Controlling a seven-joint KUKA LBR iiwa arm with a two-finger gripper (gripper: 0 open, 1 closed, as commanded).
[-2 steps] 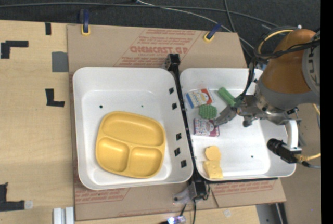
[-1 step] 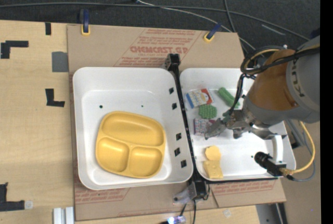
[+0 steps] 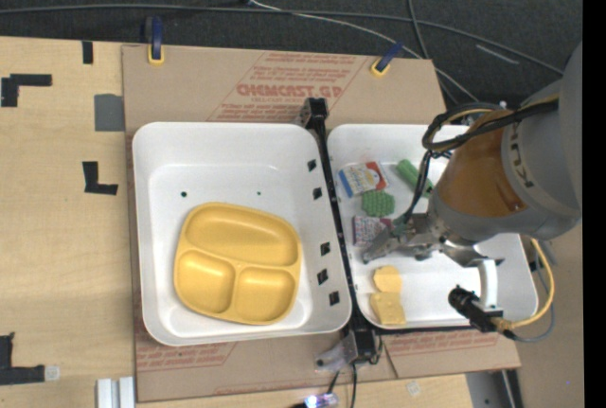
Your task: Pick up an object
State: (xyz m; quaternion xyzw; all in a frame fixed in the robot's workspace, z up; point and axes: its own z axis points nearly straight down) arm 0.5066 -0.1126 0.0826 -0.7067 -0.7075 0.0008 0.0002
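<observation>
The right bin (image 3: 516, 255) holds several small items. A white, blue and red packet (image 3: 362, 177) lies near its far left, with a green textured piece (image 3: 378, 204) just below it and a green stick (image 3: 407, 171) to the right. A purple packet (image 3: 367, 227) lies by the divider. Two yellow blocks (image 3: 386, 279) (image 3: 388, 308) sit near the front left. My gripper (image 3: 386, 243) hangs low over the bin, right beside the purple packet and just above the upper yellow block. The wrist hides the bin's middle.
The left bin (image 3: 151, 150) holds a yellow divided plate (image 3: 237, 262). A black divider (image 3: 327, 207) with clips runs between the bins. Cardboard lies under both bins, with clamps at its far edge. Cables trail across the dark floor behind.
</observation>
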